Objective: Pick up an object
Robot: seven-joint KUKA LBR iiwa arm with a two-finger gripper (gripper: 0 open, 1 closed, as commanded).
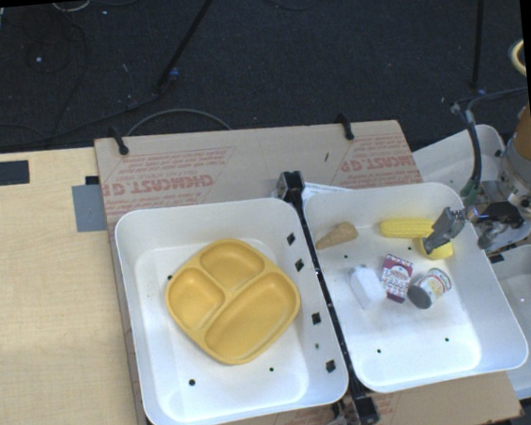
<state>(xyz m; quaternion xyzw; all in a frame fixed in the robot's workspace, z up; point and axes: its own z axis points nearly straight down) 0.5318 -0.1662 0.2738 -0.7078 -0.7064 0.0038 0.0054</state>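
A yellow three-compartment plastic plate (233, 300) lies in the left white bin (146, 238). Right of centre, in the right white bin (487, 349), a yellow corn cob (407, 229) lies beneath the gripper (443, 230), whose grip I cannot tell.

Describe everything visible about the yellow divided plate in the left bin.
The yellow divided plate looks like matte plastic, with rounded corners and raised ridges splitting it into three compartments: two smaller ones toward the upper left and one large one at the lower right. All three hold nothing. It lies flat and right side up on the floor of the left bin, turned at an angle to the bin's walls and apart from them. Nothing else touches it.
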